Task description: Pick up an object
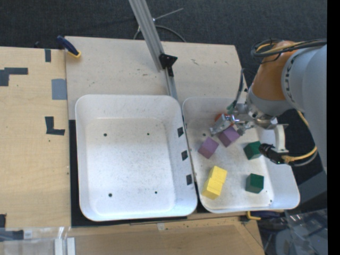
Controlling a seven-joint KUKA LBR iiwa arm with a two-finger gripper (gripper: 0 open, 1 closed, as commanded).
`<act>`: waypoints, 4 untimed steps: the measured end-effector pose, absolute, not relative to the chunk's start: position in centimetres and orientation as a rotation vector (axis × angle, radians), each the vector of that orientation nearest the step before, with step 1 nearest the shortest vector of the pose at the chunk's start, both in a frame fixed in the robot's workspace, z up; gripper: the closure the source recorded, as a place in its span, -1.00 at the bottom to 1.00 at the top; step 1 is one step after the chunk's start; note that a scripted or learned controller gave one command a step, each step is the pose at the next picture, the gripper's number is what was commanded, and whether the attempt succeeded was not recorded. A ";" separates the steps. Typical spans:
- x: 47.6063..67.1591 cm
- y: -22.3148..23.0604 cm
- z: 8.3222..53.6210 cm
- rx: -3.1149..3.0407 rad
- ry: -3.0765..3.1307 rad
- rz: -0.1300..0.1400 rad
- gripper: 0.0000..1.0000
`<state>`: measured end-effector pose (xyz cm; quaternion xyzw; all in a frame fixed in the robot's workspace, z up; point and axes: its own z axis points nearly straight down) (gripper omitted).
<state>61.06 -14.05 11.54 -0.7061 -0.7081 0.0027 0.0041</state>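
In the right bin (pixel 289 194) lie several blocks. A yellow one (pixel 215 181) sits near the front and a purple one (pixel 208 147) at the middle left. A second purple block (pixel 230 137) is directly below my gripper (pixel 226 123). Two green blocks rest on the right, one (pixel 252 150) by the bin's right wall and one (pixel 254 183) toward the front. My gripper hangs low over the bin's far half, above that second purple block. A small red piece (pixel 218 118) peeks out beside it. Whether anything is held cannot be made out.
The left bin (pixel 127 158) stands beside the right one, sharing a raised middle wall. A slanted metal pole (pixel 149 25) comes down to the bins' far junction. A small blue and yellow tool (pixel 69 45) lies at the bench's far left. The grey arm (pixel 297 78) covers the right side.
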 end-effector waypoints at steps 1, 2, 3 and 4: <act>60.9 -12.2 11.0 -2.217 -2.223 0.003 -1.00; 60.8 -12.3 12.0 -2.217 -2.222 0.002 1.00; 63.1 -1.6 19.5 -2.211 -2.234 -0.009 1.00; 64.0 5.3 19.2 -2.212 -2.230 -0.001 1.00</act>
